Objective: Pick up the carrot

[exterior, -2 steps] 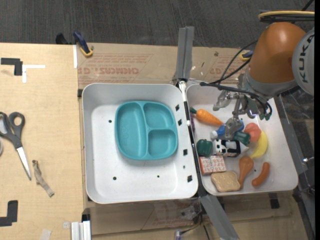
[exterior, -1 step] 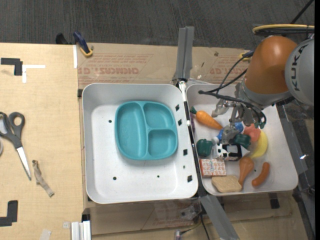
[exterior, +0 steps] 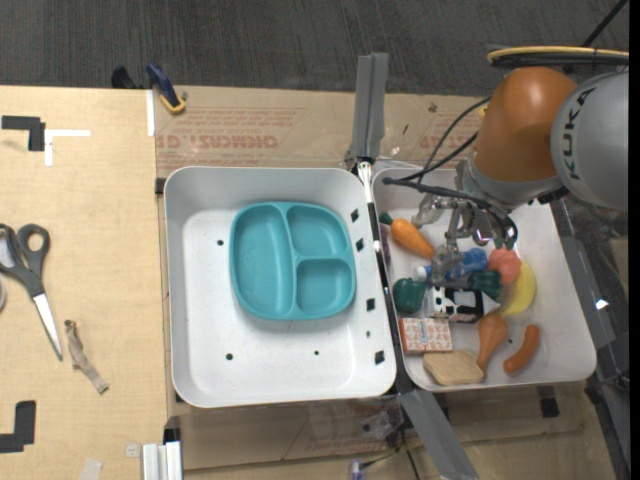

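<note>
The gripper [exterior: 462, 250] hangs just right of the carrot [exterior: 411, 238]; its grip state cannot be told.

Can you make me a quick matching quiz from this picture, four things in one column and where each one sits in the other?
Things:
1. carrot
2. teal divided plate
3. scissors
4. slice of bread

Places:
A. on the bench, left of both bins
B. right bin, upper left part
C. left bin, middle
D. right bin, front edge

Pairs: 1-B, 2-C, 3-A, 4-D
</note>
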Motion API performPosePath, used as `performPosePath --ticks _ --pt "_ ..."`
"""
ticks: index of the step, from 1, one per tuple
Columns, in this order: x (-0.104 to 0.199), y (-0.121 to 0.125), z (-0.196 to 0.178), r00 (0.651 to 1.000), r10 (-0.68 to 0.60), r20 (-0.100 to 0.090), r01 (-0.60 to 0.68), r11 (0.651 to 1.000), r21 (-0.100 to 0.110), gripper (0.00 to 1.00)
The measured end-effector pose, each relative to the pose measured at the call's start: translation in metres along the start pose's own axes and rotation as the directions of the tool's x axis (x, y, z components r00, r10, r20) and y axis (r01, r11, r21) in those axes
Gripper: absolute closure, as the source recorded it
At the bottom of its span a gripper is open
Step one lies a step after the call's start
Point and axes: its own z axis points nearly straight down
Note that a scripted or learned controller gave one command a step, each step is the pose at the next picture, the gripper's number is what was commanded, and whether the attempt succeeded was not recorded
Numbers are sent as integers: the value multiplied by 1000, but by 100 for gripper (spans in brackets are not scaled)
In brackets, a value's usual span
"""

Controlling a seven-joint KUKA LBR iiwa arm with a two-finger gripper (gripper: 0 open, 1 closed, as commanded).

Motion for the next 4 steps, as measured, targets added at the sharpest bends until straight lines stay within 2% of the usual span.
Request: performPosePath --ticks 1,2,3,4 --pt "28 -10 1 1000 -27 -3 27 1000 -1 0" --pt "49 8 0 1000 16 2 -16 1000 -1 0" --pt "47 6 -11 1000 16 5 -16 1000 3 100" --pt "47 7 -11 1000 16 5 -16 1000 2 0"
